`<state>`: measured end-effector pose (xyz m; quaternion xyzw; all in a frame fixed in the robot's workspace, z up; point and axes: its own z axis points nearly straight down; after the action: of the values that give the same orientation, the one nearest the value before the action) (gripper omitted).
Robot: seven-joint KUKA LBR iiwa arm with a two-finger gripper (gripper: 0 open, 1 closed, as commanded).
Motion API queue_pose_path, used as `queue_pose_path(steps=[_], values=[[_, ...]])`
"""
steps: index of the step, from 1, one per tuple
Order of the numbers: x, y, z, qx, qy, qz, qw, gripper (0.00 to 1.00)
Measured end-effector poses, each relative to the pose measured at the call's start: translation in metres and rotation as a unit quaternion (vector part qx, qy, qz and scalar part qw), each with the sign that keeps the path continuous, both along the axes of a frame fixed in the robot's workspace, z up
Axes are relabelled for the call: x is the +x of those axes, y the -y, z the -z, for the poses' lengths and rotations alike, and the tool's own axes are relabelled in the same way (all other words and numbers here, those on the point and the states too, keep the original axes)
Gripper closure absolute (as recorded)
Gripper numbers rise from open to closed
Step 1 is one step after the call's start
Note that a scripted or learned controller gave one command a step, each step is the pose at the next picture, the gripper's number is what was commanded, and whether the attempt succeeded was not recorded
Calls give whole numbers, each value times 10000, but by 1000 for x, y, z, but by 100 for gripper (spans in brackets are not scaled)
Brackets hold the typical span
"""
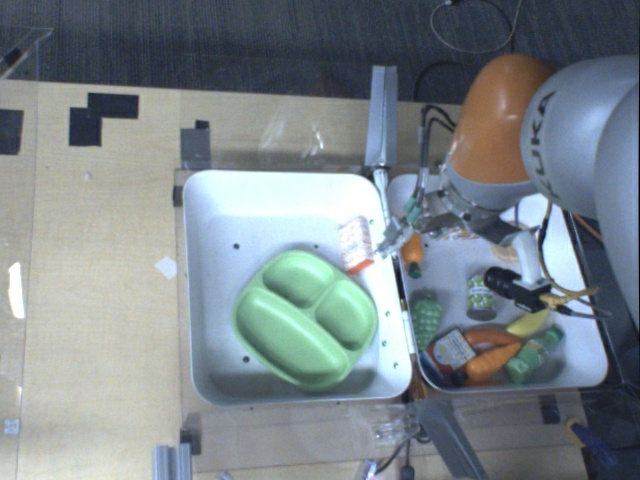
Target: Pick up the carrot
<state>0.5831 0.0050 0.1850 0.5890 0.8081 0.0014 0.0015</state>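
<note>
**Arm over right bin, carrot in the pile at its near edge**

Pale wooden table (100,298) carries two shallow white plastic bins side by side. Grey arm with orange band (505,118) reaches in from the right and covers the far part of the right bin (590,363).

Left bin (215,268) holds a light green divided plastic plate (305,316), lying tilted, and a small white packet with red print (355,243) against the right wall.

Tool (405,230) sits low over the wall between the two bins, at the right bin's far left corner. A small orange piece (412,251) shows just under it. Cannot tell whether the tool is released or clenched, nor whether that piece is gripped.

Orange carrot (490,360) lies in the right bin's near part, touching a red-and-white packet (452,348) and a green bottle (530,358). A yellow banana (530,320) lies just beyond it. A dark green knobbly item (427,318) and a small tin can (481,296) stand nearby.
</note>
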Motion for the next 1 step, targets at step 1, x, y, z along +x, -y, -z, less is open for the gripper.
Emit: queue_pose_path(steps=[1], values=[[-20,18,0,-2,6,-161,9999,0]])
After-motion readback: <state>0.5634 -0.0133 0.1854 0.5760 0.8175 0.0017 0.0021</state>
